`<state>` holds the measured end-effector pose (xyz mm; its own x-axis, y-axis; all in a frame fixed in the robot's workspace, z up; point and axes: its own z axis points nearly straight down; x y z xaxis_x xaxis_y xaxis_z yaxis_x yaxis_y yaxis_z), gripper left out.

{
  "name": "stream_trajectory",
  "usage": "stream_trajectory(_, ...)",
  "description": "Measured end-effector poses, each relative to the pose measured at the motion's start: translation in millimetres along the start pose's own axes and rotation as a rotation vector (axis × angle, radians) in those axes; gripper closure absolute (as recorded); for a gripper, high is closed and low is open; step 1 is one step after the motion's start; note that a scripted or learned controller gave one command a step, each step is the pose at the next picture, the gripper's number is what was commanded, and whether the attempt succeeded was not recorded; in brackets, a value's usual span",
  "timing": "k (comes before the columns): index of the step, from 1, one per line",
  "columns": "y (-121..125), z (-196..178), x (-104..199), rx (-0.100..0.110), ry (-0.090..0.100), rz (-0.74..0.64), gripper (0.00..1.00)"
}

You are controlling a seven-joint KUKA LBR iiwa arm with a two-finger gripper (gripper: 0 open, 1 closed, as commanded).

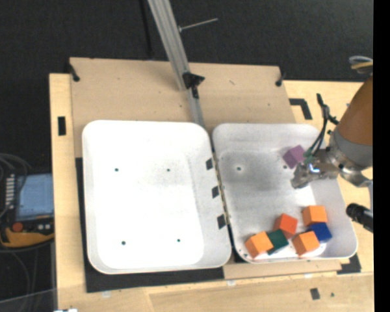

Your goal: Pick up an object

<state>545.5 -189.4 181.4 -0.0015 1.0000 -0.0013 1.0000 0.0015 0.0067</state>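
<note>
Claw reaches in from the right, low over the right bin, just beside the purple block; we cannot tell whether our claw is gripping anything.

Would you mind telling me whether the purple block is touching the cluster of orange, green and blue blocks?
Apart. The camera view shows bare white bin floor between the purple block and the cluster near the right bin's front edge.

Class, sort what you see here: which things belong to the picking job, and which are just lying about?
Job: gripper; purple block; orange blocks; blue block; green block; right bin.

Lying about: left bin; blue box; metal pole.
</note>
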Motion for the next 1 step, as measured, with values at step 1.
stream_trajectory(1, -3.7, -45.7, -1.1, -0.001, -0.001, -0.002, 1.00)
